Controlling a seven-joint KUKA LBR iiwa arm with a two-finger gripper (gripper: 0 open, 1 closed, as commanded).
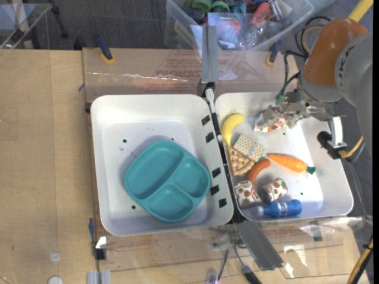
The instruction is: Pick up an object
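Single fixed camera is sitting above the bench, looking down at a slant toward the far side. It is framing both white bins whole: left bin and right bin side by side at mid-frame. Far edge is taking in a clear storage tub. Arm is entering from the right. Moderate standoff.

- A clear plastic tub of jumbled colourful bits sits behind the bins.
- A blue clamp grips the wooden bench.
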